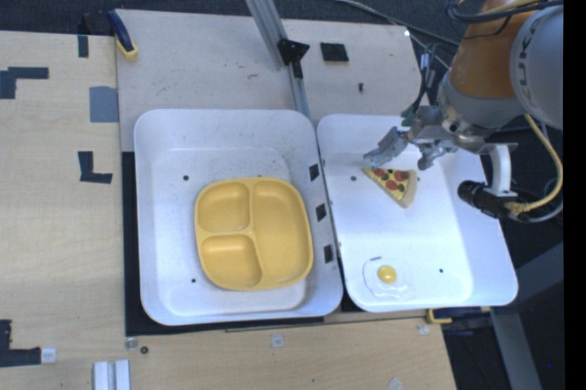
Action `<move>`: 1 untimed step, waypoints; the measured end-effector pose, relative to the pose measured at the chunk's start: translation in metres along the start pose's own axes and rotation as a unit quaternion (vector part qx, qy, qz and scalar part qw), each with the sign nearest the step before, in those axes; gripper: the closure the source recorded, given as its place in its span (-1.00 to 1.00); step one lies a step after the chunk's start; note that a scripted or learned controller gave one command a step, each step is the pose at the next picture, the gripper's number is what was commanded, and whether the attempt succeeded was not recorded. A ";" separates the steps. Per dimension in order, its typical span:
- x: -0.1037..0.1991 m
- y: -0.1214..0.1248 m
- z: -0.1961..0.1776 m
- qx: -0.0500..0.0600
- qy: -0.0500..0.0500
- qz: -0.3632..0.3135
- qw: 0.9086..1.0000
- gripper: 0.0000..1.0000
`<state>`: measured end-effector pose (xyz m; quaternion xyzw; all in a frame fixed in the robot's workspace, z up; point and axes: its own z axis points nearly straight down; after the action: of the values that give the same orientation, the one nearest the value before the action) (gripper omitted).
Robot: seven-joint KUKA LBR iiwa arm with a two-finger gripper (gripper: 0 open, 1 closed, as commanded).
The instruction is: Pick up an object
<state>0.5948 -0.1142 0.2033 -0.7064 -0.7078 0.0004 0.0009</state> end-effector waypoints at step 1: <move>0.008 0.002 0.047 0.002 -0.001 0.000 1.000 -1.00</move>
<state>0.5970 -0.1066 0.1561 -0.7065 -0.7077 0.0021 0.0016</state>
